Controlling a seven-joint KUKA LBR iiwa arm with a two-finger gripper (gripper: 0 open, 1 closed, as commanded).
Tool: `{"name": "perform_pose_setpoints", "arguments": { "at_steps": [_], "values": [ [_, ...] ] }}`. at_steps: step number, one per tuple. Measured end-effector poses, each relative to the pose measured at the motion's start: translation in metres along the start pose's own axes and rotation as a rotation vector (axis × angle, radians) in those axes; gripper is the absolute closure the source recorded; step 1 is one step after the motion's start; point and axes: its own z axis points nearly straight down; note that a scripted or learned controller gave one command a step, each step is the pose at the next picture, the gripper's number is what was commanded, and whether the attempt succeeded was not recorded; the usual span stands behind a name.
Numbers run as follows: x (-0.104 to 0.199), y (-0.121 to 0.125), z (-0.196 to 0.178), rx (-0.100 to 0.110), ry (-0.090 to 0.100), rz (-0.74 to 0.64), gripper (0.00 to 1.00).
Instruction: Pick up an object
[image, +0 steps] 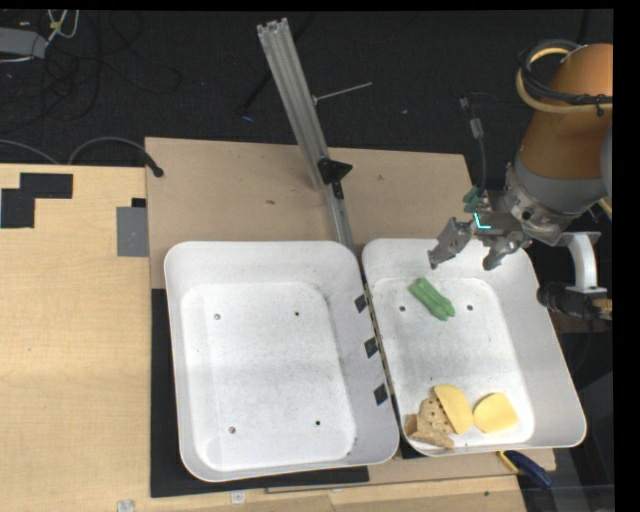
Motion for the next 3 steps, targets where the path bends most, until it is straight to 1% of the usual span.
{"name": "perform_pose_setpoints", "arguments": {
  "at_steps": [1, 2, 3],
  "values": [
    [-0.001, 0.000, -0.002, -0.004, 0.000, 0.002, 0.00],
    [0.003, 0.010, 0.053, 0.002, 0.000, 0.001, 0.00],
    [-0.002, 0.008, 0.116, 0.003, 0.000, 0.002, 0.00]
  ]
}}
